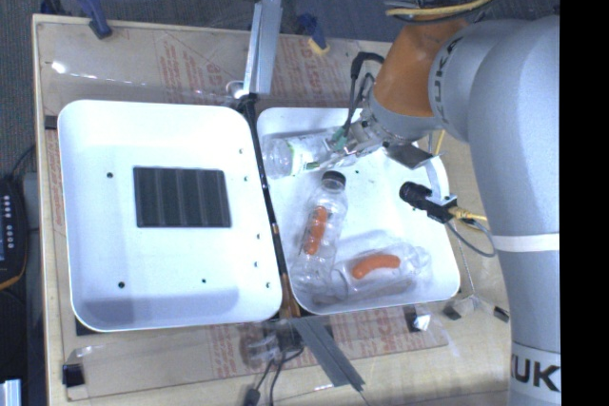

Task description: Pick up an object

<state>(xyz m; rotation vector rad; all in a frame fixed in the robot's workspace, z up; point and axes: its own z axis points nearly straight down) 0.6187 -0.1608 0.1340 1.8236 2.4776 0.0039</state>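
My gripper [344,145] is low over the far part of the right bin [440,247], at the end of the grey arm [495,100] with its orange band [417,62]. It sits right beside a clear plastic bottle [285,154] that lies on its side with a green bit at the end nearest the gripper. Whether it touches that bottle I cannot tell. Just below the gripper lies a second clear bottle [319,228] with a black cap and an orange piece inside. A clear packet [381,266] holding an orange piece rests at the bin's near edge.
The left bin [95,204] has a dark ribbed rectangle [181,197] in its floor. A metal divider bar [262,43] stands at the far side between the bins. Blue clamps [95,14] sit on the bench's far edge. A black plug with cable [423,200] hangs by the arm.
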